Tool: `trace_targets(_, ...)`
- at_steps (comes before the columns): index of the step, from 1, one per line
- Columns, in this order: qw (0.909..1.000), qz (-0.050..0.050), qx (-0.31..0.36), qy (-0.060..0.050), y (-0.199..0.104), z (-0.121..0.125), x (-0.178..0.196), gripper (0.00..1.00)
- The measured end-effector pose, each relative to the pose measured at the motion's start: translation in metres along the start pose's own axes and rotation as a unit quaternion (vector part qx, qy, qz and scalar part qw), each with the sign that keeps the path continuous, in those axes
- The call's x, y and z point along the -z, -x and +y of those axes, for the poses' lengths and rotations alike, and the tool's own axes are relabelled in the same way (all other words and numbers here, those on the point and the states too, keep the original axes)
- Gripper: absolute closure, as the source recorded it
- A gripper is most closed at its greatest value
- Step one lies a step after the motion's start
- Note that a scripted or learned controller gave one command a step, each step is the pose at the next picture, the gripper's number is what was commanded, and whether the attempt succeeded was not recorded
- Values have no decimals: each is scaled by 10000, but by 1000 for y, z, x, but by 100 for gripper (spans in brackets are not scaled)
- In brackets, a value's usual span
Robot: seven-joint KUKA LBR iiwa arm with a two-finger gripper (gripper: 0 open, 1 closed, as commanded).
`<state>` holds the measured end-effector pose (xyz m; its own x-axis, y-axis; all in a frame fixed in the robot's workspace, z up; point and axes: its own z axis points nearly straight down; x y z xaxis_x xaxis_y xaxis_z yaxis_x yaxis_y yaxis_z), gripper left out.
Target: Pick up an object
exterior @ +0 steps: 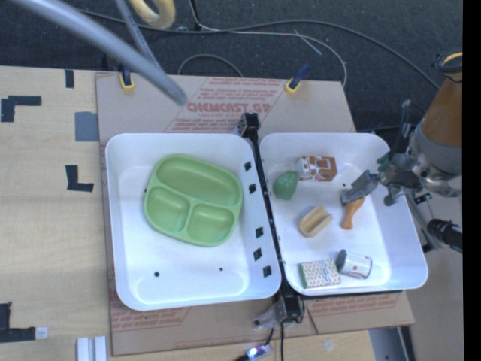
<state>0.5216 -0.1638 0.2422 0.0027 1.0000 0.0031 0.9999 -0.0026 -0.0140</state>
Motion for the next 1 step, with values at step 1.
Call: trace_targets(1,10000,-13,21,62,-1,2,7,0)
